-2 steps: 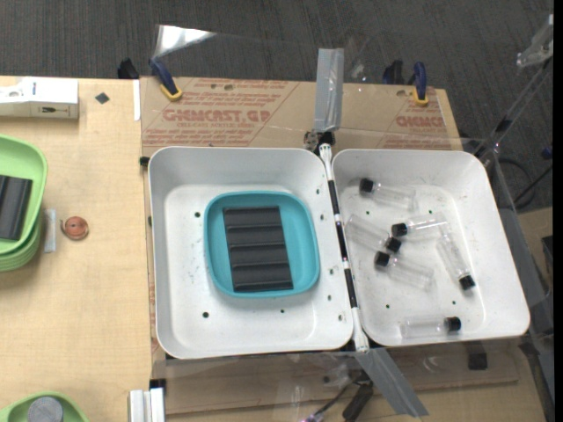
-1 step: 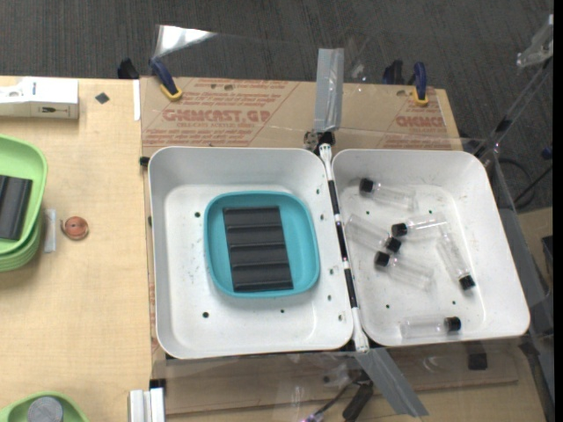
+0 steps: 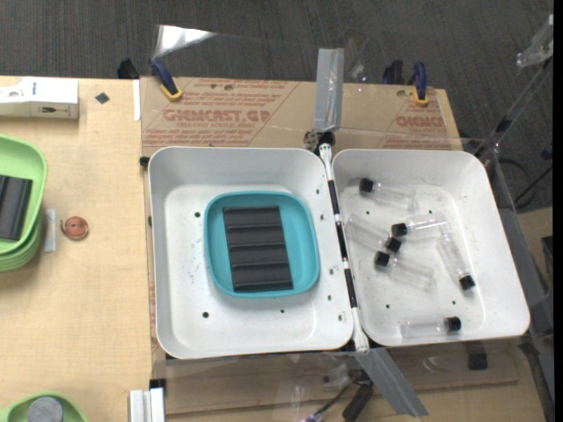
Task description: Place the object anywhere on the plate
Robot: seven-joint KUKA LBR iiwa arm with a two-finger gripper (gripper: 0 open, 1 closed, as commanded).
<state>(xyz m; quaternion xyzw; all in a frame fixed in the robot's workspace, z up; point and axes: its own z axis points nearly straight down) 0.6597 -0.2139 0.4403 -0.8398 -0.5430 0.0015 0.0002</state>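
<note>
With no pick yet made and the jaws' state impossible to tell, a clear tube [image 3: 388,192] awaited carrying to the teal plate [image 3: 303,236].

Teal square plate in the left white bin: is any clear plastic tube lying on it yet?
No. The teal square plate holds a dark ribbed insert; the clear plastic tubes lie in the right white bin.

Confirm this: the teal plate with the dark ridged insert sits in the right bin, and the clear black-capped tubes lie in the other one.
Not right. In the camera view the teal plate with its dark ridged insert sits in the left bin; the clear black-capped tubes lie in the right bin.
</note>
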